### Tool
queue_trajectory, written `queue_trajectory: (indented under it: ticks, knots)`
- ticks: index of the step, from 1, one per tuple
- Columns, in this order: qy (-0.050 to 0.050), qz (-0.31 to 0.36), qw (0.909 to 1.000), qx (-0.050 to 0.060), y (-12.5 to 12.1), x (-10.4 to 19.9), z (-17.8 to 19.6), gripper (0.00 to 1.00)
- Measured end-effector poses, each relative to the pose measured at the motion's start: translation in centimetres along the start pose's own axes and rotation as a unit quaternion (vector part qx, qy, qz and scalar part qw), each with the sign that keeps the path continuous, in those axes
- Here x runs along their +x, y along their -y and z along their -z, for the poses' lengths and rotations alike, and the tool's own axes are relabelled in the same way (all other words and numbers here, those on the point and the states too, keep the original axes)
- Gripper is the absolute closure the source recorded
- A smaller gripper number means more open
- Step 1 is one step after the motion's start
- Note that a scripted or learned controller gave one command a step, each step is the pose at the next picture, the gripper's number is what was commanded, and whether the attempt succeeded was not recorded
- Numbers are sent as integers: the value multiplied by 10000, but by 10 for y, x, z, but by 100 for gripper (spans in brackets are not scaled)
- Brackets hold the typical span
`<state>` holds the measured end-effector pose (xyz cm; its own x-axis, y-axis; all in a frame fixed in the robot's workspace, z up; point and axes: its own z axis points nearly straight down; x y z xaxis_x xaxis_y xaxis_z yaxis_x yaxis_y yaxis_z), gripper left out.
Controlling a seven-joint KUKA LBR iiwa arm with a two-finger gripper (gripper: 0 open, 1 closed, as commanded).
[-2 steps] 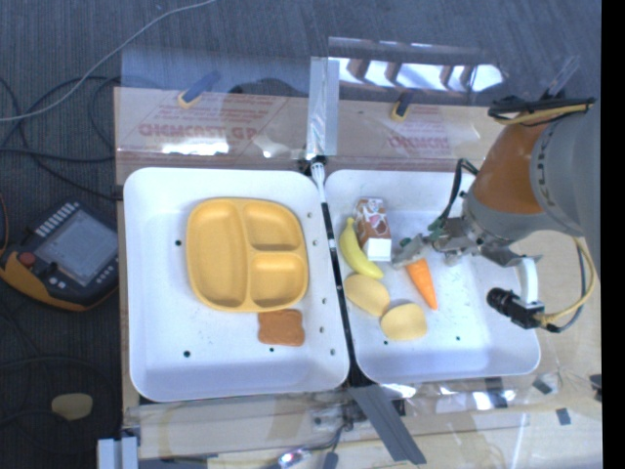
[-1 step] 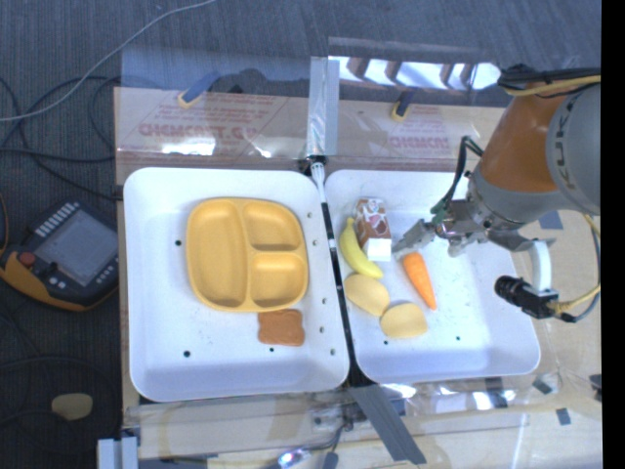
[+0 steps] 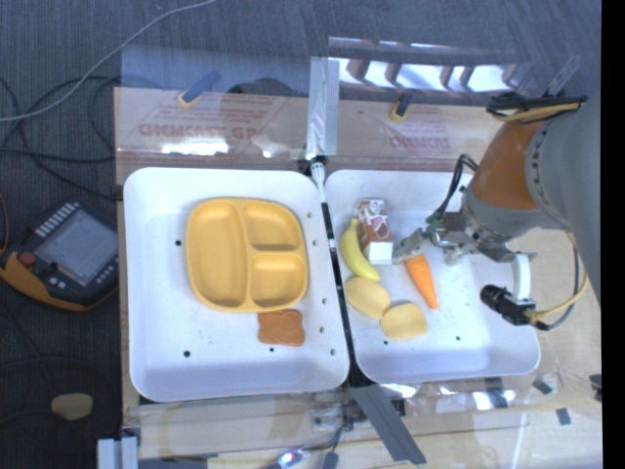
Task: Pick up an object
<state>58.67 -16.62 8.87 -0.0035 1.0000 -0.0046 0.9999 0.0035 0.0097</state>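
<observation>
1. The gripper [image 3: 427, 243] is seen low in the right bin [image 3: 488, 360], just above the carrot [image 3: 421, 279].
2. Finger opening cannot be told; nothing is seen held.
3. Banana [image 3: 353, 252], two potatoes [image 3: 366, 297] and a snack packet [image 3: 373, 225] lie alongside.
4. A yellow tray [image 3: 246, 253] is seen in the left bin [image 3: 156, 291].

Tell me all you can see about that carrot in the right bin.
The carrot is a small orange cone, smooth like plastic toy food. It lies flat on the right bin's white floor, thick end toward the gripper, tip pointing toward the bin's near edge. Nothing visibly grips it; a yellow lump sits just beyond its tip.
</observation>
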Motion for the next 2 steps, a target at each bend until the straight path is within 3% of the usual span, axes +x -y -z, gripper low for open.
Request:
queue_trajectory:
  ticks: [1, 2]
  knots:
    - [5, -1, 10000, -2, 0, 0, 9, 100]
    - [-26, 869, 9962, 50, 20, 75, 151, 100]
